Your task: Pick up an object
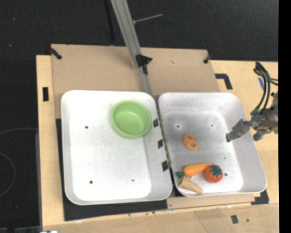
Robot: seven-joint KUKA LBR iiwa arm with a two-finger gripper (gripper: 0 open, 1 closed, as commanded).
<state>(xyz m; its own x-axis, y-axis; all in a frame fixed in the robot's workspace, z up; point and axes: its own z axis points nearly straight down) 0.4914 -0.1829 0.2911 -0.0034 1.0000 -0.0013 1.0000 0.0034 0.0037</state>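
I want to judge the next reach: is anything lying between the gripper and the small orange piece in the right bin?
Nothing visible does. The gripper sits over the right bin's right rim, and bare bin floor separates it from the small orange piece.

Two white bins (77,144); one green bowl (131,119); four toy foods (190,141)

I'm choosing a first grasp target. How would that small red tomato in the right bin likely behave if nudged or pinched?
The tomato looks round, so it would probably roll when nudged. Its smooth, toy-like skin could slip from a pinch. The carrot beside it may block it.
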